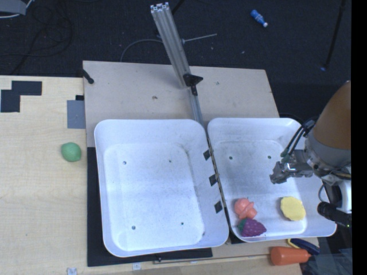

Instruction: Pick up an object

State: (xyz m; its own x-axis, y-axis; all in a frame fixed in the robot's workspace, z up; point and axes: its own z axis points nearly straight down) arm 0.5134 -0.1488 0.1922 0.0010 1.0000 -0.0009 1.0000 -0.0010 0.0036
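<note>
The arm came in from the right side of the desk (34, 176), its orange band showing at the edge, and its tool (279, 175) hung over the right bin (252, 132), above the bare white floor near the bin's right wall. From where I stood, the tool was a small dark grey cluster of metal and cables, and I could not tell how it was set. Nothing showed in its grip.

Three pieces lay along the near edge of that same bin. An orange-pink toy (245, 207) sat near the bin's left corner, and a purple bunch of grapes (252, 228) lay just below it, the two touching or nearly so. A yellow piece (293, 208) rested to their right, apart from them and below the tool. The tool was well clear of all three.

The left bin (114, 132) stood beside its neighbour, the two rims meeting along the middle, where small black clips were set.

Out on the pale wood of the desk, well to the left of both bins, lay a green ball (71, 152). Near the front edge, just outside the right bin, an orange carrot-like thing (288, 255) lay on its side. A grey metal rail (172, 44) slanted up from the back of the bins, and a small blue object (258, 18) lay on the dark floor beyond.
</note>
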